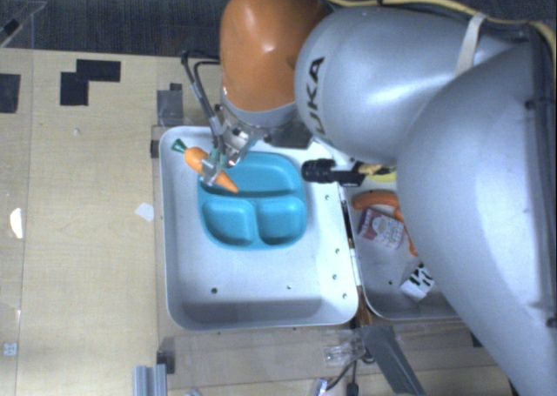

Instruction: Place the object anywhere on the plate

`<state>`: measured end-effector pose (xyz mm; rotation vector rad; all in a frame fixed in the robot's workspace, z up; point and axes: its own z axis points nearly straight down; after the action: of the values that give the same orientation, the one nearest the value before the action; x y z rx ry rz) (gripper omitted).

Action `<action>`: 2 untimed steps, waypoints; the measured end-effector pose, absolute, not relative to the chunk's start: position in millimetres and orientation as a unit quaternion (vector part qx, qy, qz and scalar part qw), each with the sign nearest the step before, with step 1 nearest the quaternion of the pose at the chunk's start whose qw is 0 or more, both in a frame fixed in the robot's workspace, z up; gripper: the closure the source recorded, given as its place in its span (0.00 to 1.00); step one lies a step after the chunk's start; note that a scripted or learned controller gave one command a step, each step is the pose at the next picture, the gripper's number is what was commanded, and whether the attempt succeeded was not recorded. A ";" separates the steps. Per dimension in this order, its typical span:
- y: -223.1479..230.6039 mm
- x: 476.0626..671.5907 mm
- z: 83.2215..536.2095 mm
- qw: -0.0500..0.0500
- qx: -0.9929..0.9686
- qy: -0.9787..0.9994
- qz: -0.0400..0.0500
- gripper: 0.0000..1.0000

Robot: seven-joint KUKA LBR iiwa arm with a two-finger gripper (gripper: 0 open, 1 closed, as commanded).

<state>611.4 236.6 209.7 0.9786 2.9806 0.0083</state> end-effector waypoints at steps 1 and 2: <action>235.6 618.3 199.8 0.003 0.110 0.994 0.003 1.00; 236.3 635.8 216.1 0.006 -0.247 0.969 0.002 1.00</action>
<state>635.8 236.3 216.1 -0.7721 3.0325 0.0069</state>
